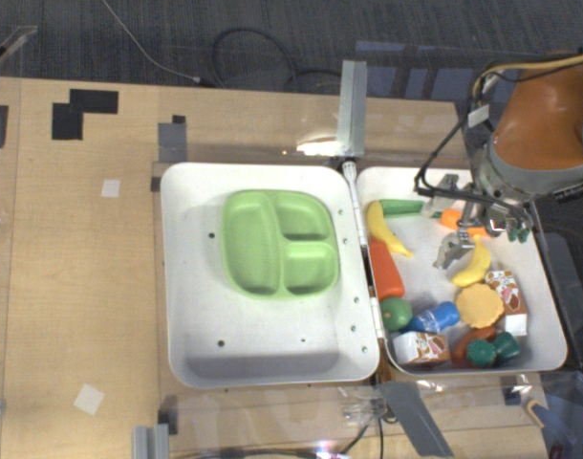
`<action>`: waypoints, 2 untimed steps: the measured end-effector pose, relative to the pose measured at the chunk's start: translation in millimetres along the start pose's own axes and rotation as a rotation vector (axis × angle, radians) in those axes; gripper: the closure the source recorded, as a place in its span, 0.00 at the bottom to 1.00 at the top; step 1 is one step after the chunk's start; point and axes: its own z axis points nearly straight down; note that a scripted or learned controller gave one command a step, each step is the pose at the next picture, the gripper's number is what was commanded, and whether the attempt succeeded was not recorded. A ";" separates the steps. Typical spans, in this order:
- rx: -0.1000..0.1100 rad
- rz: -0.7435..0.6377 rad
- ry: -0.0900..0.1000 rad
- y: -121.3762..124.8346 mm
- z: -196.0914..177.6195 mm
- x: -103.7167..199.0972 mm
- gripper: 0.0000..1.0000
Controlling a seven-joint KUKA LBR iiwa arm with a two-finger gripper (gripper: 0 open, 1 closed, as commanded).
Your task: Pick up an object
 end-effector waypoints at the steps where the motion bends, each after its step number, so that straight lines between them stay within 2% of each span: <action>1: 0.000 0.058 0.000 -31.2 92.9 81.9 0.00; 2: 0.000 0.183 -0.007 -21.7 97.2 -4.3 0.00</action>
